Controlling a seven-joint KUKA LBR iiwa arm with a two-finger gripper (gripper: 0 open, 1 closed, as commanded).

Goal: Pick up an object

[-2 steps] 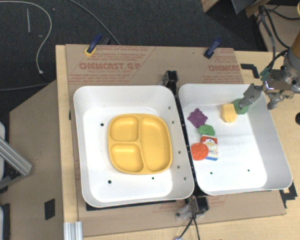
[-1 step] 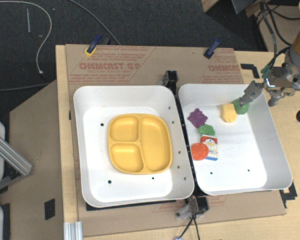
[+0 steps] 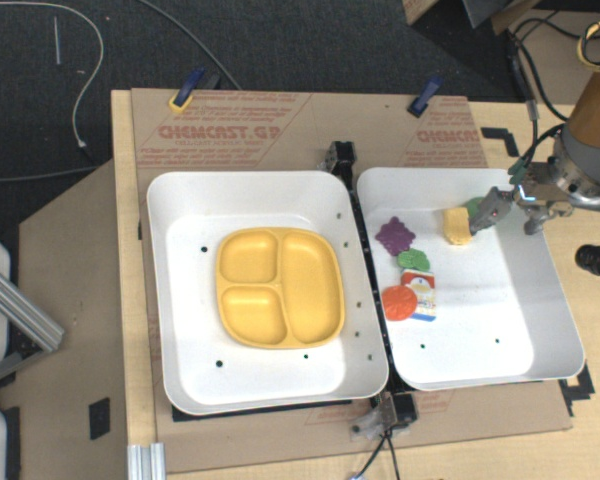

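The gripper (image 3: 507, 204) hung over the upper right part of the right-hand bin (image 3: 500, 318), its two fingers spread apart with nothing between them. One dark fingertip sat just beside the yellow block (image 3: 458, 225), close enough that it may have been touching it; the other finger stood off to the right, clear of it. The block therefore lay to the left of the open jaws, not inside them.

Lower and to the left in the same bin lay a purple star-shaped piece (image 3: 394, 235), a small green piece (image 3: 413, 260), an orange-red round piece (image 3: 399, 303) and a small white carton (image 3: 423, 296), the last two touching. The left-hand bin (image 3: 180, 268) held a yellow three-compartment plate (image 3: 280, 288).

Judging from this, the yellow block was the likeliest target, and the risk was plain: if the fingers closed where they stood, they would meet on air, or the near fingertip would nudge the block sideways towards the purple piece. A descent without a shift leftwards could also land a fingertip on top of the block and tip it
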